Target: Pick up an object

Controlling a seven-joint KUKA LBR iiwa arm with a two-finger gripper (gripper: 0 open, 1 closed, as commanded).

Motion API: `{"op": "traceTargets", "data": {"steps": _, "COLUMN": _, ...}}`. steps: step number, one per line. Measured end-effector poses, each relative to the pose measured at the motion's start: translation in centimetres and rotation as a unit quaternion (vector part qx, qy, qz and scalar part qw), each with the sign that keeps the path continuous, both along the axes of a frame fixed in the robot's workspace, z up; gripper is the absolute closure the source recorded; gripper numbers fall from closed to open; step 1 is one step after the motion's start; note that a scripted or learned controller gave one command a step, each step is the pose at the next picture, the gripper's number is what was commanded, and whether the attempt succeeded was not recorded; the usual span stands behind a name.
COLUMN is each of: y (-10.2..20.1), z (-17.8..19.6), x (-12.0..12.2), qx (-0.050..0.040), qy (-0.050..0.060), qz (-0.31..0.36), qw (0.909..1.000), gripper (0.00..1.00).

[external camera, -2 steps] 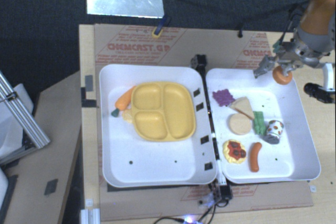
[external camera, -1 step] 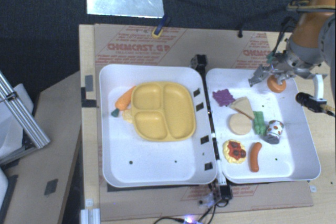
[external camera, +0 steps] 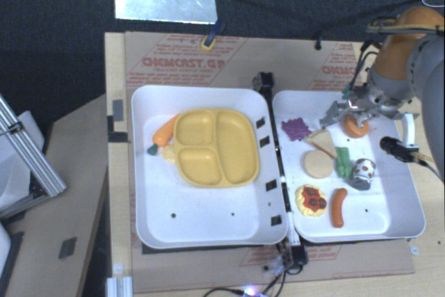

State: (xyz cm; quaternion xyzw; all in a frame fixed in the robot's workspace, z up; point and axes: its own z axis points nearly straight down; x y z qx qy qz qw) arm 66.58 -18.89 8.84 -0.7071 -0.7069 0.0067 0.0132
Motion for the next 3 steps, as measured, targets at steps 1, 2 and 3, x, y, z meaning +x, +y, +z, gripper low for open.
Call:
{"op": "traceTargets", "data": {"steps": 1, "y": -0.3, "z": 1.2, "x": 0.1, "qx": -0.0051, "qy": -0.004, "qz": 0.002, "qw": 1.0, "gripper": 1.0}}
{"op": "traceTargets", "data": {"steps": 2, "y": -0.8, "z": 6.5, "x": 1.1, "qx": -0.0052, "qy": -0.017, "qz": 0.001, "qw": 0.9998, "gripper": 1.0}}
{"op": "traceTargets", "data": {"steps": 3, "y": -0.7, "z": 12.7, "x": 0.5, "qx": -0.0056, "qy": -0.018, "qz": 0.001, "qw": 0.9998, "gripper": 1.0}}
